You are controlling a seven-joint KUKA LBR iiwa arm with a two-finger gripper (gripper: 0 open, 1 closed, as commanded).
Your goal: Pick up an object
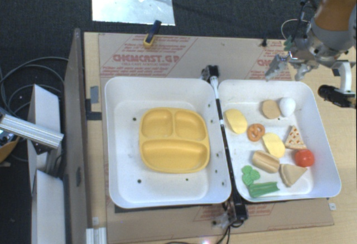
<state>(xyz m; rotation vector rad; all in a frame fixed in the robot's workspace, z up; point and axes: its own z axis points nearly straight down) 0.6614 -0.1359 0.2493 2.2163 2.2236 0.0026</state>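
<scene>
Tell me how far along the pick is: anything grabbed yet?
Nothing is picked yet. The gripper is open, above the right bin's far rim, holding nothing. The toy foods, including the egg and tomato, lie in that bin. Descent, grasp and lift remain.

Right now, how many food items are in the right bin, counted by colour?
Yellow: 2, one and another
Tan or brown: 4
Green: 2
White: 1
Orange: 1
Red: 1
Total: 11
</scene>
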